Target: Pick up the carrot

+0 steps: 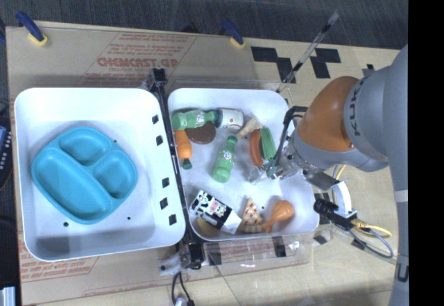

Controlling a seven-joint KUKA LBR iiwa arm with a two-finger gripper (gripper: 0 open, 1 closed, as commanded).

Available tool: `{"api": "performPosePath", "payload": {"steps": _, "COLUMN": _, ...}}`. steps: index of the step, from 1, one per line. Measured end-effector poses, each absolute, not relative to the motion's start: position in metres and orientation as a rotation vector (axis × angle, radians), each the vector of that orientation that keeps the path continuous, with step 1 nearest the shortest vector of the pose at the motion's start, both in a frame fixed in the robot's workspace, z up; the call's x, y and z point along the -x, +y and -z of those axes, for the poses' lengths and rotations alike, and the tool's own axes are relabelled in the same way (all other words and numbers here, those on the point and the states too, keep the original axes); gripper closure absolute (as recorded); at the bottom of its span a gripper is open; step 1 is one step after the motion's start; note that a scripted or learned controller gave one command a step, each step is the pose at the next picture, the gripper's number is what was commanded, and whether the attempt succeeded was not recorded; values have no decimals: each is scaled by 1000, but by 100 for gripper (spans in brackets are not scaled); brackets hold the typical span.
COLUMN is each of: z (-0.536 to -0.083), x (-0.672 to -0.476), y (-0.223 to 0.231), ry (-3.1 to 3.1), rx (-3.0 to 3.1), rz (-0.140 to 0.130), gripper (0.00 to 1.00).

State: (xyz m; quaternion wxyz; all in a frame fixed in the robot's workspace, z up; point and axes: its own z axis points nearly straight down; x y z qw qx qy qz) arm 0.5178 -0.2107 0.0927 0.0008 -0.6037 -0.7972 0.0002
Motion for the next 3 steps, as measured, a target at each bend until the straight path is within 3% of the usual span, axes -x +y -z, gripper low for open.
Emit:
{"api": "performPosePath", "payload": {"steps": 1, "z": -92, "x": -518, "y": -211, "ry": -2504, "rx": 1894, "rz": -1, "gripper": 0}}
{"api": "performPosePath", "payload": {"steps": 2, "z": -92, "x": -477, "y": -210, "ry": -2918, "rx": 1149, "rz": -1, "gripper": 0}}
{"api": "performPosePath", "payload": {"steps": 3, "z": -103, "x": -478, "y": -209, "ry": -2923, "rx": 1132, "rz": -3, "gripper": 100}}
